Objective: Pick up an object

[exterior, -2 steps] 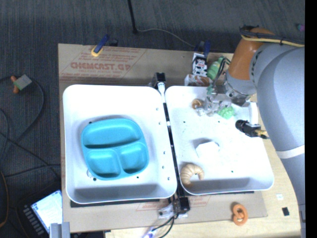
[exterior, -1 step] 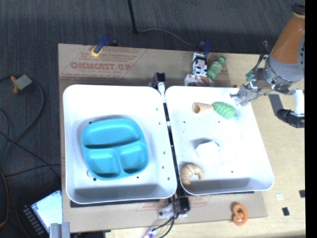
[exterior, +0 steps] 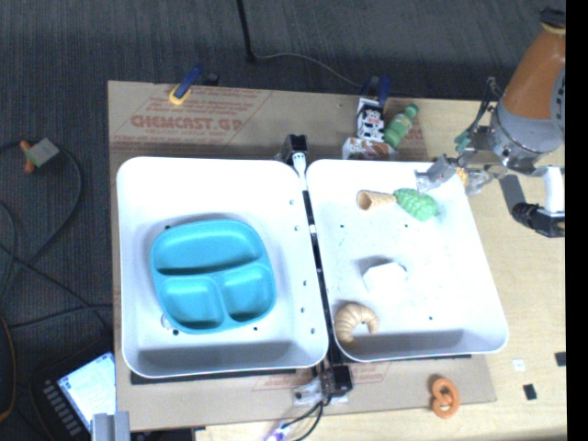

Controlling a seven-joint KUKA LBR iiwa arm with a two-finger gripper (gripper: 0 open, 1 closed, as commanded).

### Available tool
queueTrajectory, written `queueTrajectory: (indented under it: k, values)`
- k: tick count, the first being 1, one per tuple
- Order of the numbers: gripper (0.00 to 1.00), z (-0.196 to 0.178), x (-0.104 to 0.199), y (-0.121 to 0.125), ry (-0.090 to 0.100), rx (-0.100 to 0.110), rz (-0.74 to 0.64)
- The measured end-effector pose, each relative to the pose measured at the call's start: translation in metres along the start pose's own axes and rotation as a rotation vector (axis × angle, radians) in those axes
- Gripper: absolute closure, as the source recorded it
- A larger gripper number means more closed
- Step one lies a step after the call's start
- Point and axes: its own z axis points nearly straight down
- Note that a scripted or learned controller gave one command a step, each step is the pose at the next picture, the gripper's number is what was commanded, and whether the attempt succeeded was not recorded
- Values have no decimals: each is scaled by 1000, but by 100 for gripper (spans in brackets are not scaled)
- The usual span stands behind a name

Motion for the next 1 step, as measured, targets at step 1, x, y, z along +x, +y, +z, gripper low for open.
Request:
queueTrajectory:
  k: [1]
  values:
    - [0,113,67,-26,1,-4,-1]
